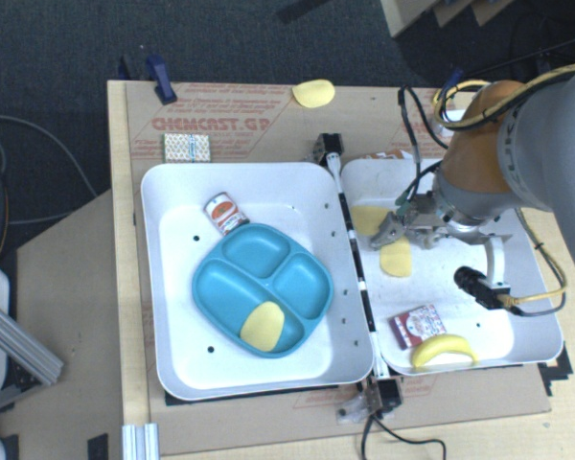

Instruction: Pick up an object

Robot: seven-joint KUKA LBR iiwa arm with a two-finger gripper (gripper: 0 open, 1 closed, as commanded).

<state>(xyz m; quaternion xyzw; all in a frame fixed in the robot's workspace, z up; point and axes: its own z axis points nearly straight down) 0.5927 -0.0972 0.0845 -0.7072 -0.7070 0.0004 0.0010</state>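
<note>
My gripper (408,237) hangs low over the left part of the right bin (532,329), open, with nothing seen between its fingers. A small yellow piece (396,260) lies just below it on the bin floor, and a flatter yellow thing (367,219) lies to its left by the bin wall. Nearer the front of that bin lie a red packet (419,325) and a yellow banana (443,353). In the left bin (163,286) a blue divided plate (259,271) carries a yellow lump (263,326), and a small red-and-white can (225,213) rests behind the plate.
On the bench behind the bins lie a yellow lemon-like thing (313,93), a blue clip (160,78) and a small patterned packet (186,147). The arm's grey body and orange band (479,151) cover the back right of the right bin.
</note>
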